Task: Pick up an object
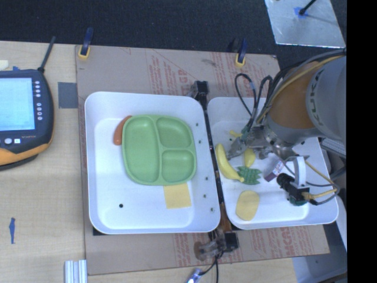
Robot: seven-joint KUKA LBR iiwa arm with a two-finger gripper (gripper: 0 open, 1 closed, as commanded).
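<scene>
The gripper (pixel 250 148) hangs low in the right bin (pixel 306 217), and whether it's spread or pinched I cannot tell. A banana (pixel 226 163) lies at its eight o'clock (a green toy (pixel 250 175) just beside).

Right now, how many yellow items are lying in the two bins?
4 visible: a flat square in the left bin below the green tray, and in the right bin a banana, an oval piece and a small piece under the gripper. The arm may hide more.
</scene>
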